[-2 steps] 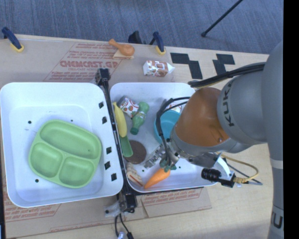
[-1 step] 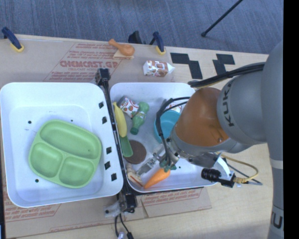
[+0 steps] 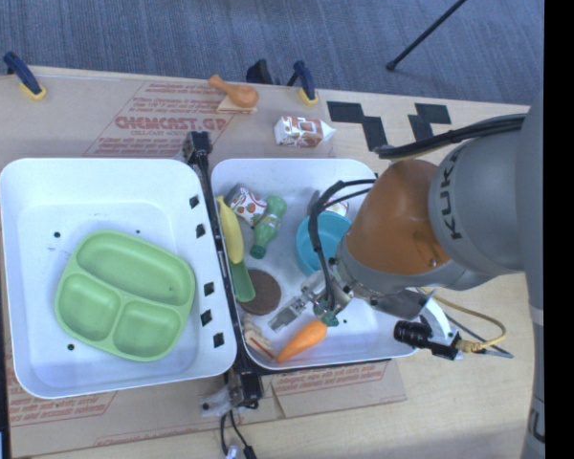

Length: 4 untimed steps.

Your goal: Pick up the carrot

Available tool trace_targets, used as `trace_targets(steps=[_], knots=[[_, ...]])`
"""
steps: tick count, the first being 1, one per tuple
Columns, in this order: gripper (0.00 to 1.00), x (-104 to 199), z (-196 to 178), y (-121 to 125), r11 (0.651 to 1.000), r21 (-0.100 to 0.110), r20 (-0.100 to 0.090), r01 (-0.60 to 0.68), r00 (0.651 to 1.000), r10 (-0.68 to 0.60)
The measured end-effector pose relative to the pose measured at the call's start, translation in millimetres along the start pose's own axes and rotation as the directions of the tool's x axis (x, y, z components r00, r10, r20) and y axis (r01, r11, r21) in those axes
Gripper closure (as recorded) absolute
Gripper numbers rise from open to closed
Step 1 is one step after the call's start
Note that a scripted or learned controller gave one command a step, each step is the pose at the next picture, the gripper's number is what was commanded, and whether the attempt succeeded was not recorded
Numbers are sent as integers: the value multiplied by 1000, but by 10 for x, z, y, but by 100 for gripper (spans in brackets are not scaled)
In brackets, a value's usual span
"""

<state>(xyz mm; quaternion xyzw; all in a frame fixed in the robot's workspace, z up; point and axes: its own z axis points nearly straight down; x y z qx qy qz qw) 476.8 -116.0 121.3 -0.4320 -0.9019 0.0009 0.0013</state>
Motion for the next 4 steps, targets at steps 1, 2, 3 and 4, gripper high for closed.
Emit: trace_targets(steps=[1, 2, 3, 4], knots=[[100, -4, -95, 9, 1000, 2, -1, 11, 1000, -11], [0, -3, -94, 10, 1000, 3, -1, 11, 1000, -11], [0, -29, 254, 48, 883, -2, 20, 469, 883, -469], [100, -25, 159, 53, 879, -1, 16, 477, 879, -477]])
